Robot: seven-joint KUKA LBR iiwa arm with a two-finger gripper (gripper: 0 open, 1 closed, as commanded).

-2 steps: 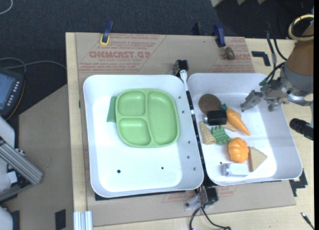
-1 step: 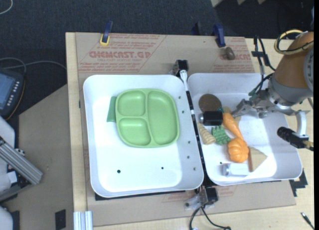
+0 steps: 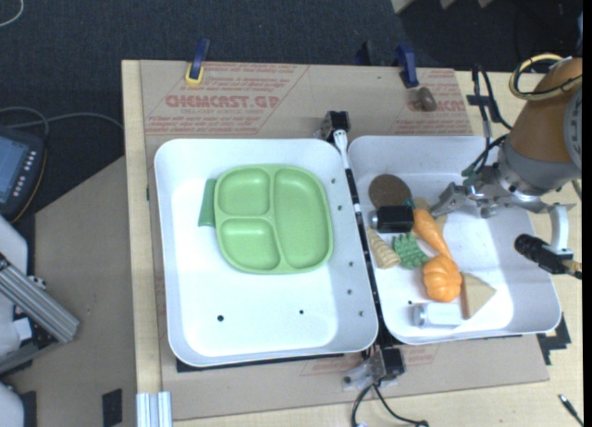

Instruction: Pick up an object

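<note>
Pincer (image 3: 460, 196) hovers at right bin (image 3: 518, 319), grip state unclear.
Crowded toys near the carrot (image 3: 429, 230) risk a glancing miss.

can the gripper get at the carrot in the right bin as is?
Probably yes. The carrot lies uncovered on the pile in the right bin, and the gripper hangs just right of it, nothing between.

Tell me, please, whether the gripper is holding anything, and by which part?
Nothing is held. The gripper hovers over the right bin, beside the carrot, with no object between its fingers.
</note>
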